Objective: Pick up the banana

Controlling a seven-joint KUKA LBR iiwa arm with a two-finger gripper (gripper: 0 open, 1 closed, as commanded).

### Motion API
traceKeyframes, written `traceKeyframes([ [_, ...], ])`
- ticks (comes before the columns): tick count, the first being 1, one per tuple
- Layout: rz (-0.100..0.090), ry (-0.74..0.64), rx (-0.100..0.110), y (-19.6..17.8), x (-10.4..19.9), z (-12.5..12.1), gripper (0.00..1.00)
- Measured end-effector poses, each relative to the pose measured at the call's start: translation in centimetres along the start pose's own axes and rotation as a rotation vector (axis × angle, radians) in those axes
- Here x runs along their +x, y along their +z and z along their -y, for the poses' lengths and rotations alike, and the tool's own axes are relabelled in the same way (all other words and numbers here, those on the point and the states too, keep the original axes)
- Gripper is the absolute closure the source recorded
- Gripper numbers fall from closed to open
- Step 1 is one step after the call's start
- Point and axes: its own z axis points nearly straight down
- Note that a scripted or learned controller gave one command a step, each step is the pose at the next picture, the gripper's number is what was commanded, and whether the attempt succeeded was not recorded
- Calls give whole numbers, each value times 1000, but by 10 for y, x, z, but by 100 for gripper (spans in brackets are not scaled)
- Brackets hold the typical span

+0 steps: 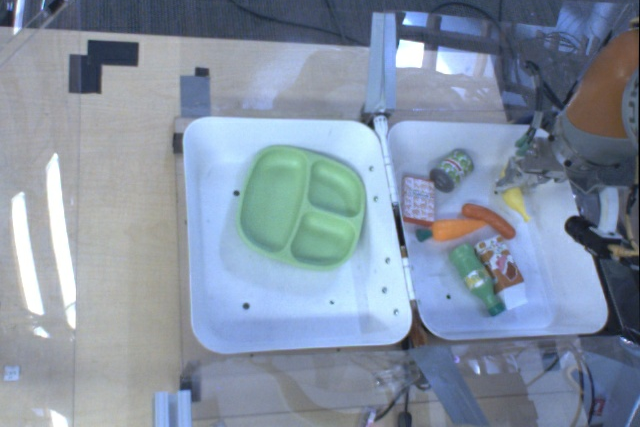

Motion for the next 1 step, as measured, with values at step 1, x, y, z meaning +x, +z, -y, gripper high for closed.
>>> traceKeyframes([
  [1,-1,186,25,-121,62,-49,100],
])
